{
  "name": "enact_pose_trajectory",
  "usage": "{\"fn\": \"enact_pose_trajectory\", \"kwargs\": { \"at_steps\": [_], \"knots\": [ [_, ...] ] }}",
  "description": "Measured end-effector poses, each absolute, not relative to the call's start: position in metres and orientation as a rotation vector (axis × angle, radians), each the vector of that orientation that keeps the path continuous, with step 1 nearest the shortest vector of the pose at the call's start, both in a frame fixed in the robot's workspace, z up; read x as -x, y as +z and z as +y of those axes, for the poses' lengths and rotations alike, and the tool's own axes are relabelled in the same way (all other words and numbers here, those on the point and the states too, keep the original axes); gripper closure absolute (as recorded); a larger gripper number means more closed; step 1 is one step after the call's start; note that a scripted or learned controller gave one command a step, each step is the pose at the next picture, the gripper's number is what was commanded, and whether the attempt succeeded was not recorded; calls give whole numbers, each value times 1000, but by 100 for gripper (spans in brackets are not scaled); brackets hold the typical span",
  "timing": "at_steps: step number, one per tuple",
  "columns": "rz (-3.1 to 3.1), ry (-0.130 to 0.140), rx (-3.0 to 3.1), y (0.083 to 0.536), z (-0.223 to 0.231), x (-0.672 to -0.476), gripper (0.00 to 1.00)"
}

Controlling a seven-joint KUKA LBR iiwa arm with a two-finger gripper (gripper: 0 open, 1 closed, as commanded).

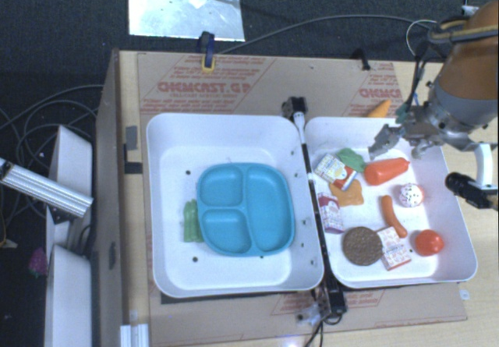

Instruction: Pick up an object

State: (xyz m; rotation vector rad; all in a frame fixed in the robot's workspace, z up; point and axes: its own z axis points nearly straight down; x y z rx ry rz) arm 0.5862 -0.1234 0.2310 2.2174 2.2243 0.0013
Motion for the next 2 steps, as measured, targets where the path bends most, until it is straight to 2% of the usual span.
{"fn": "enact_pose_trajectory", "kwargs": {
  "at_steps": [1,2],
  "knots": [
    [2223,-4,-2224,110,-166,-560,0],
    [2222,2,-2217,122,-166,-563,100]
  ]
}}
